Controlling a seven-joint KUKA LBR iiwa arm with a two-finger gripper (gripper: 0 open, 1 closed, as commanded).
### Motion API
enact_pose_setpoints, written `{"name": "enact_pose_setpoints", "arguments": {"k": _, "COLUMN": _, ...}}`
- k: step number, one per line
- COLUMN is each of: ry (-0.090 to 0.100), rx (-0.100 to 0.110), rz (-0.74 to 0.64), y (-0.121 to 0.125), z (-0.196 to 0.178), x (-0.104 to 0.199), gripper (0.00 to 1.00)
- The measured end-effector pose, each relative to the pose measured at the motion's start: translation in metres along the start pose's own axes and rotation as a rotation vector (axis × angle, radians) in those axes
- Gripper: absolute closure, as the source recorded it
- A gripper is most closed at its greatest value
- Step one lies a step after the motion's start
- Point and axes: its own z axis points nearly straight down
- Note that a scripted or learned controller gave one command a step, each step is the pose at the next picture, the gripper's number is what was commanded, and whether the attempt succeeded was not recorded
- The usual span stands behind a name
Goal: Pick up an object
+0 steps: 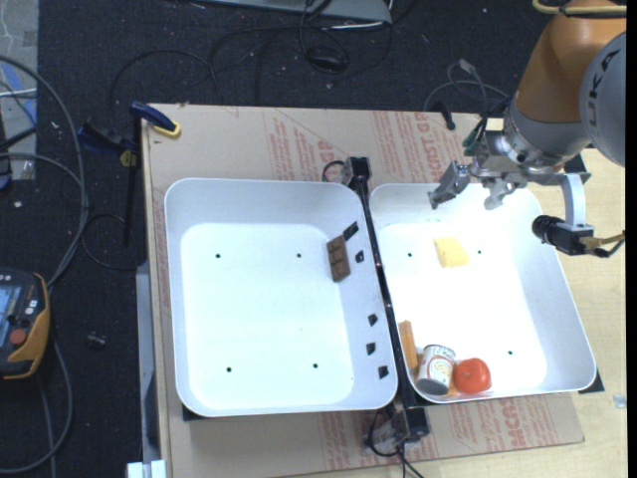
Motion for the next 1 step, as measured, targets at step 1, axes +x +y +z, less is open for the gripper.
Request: {"name": "enact_pose_setpoints", "arguments": {"k": 1, "ry": 0.001, "rx": 0.006, "rz": 0.002, "y": 0.0069, "z": 0.0930, "x": -0.0248, "gripper": 0.00}}
